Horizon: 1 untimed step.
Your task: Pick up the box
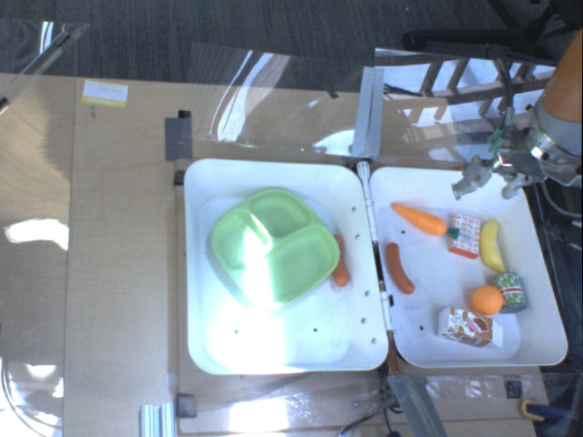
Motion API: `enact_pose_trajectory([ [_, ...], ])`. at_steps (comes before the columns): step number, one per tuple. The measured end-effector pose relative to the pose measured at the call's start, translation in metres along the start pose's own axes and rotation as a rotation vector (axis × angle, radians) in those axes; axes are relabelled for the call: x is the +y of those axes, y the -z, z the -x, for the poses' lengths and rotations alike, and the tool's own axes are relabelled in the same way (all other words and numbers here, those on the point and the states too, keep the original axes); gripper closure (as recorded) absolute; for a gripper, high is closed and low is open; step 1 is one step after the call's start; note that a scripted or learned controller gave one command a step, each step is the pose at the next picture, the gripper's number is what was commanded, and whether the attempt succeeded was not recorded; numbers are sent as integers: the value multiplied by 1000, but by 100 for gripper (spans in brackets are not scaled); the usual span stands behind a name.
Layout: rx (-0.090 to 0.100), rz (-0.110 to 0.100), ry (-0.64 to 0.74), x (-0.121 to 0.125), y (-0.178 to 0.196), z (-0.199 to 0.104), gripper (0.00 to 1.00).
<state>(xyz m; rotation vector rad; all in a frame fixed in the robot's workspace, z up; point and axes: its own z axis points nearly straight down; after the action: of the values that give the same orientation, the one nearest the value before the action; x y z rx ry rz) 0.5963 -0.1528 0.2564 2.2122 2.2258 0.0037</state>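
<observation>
You are looking down on two shallow white bins side by side on a wooden bench. In the left bin (pixel 273 353) a green divided plate (pixel 273 246) lies near the middle, with an orange sausage-shaped toy (pixel 340 264) touching its right edge. The right bin (pixel 533 353) holds the clutter: a carrot (pixel 420 218) near the top left, a red sausage (pixel 399 269) below it, a banana (pixel 492 245), an orange (pixel 486 299) and a small can (pixel 510 291) touching it. Two carton-like boxes are here, an upper box (pixel 465 236) between the carrot and the banana, and a lower box (pixel 470 327) near the bin's front edge, just under the orange. The gripper (pixel 492 176) hovers over the far rim of the right bin, its two grey fingers spread apart with nothing between them. The main risk, as you judge it, is ambiguity and crowding. The upper box is nearest, but it sits just beside the carrot tip and the banana, so a descent slightly off centre could land a finger on either neighbour, nudge the box askew, or pinch fruit along with it. The lower box has the orange pressing close above it. Either carton could also slip from a shallow grip.
</observation>
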Motion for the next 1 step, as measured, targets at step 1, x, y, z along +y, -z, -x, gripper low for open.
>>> enact_pose_trajectory([
  [1, -1, 2, 31, 12, -161, 52, 0],
])
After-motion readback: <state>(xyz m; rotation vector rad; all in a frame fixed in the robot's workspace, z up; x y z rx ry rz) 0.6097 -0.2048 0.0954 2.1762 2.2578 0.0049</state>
